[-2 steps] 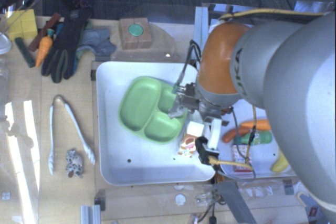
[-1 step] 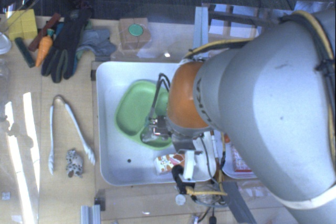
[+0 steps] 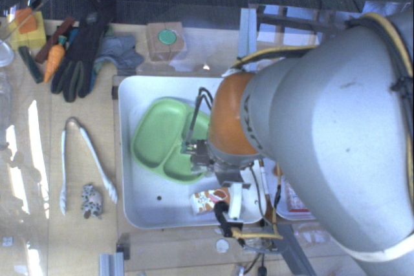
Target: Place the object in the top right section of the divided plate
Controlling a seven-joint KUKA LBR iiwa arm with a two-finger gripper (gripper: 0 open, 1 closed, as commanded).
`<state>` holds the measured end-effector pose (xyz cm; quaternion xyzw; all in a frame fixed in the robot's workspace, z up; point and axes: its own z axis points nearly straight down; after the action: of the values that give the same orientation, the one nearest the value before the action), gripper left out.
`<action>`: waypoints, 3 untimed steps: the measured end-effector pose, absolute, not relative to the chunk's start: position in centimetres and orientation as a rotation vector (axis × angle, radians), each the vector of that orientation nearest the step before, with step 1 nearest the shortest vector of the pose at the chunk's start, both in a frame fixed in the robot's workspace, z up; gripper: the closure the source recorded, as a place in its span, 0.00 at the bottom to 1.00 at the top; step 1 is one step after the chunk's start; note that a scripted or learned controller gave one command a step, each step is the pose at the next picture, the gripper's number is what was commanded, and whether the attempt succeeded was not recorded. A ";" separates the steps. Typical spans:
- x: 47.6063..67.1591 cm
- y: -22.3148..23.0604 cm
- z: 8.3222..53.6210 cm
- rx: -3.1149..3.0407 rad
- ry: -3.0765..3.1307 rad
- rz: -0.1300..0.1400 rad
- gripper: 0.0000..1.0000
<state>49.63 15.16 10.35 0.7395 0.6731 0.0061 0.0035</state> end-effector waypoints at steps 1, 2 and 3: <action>49.5 17.9 9.5 2.684 1.608 0.036 1.00; 49.3 18.2 9.1 2.687 1.617 0.028 0.00; 51.7 20.9 9.1 2.624 1.718 -0.002 0.00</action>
<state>51.72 20.86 9.05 0.8367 0.5477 -0.0006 0.0025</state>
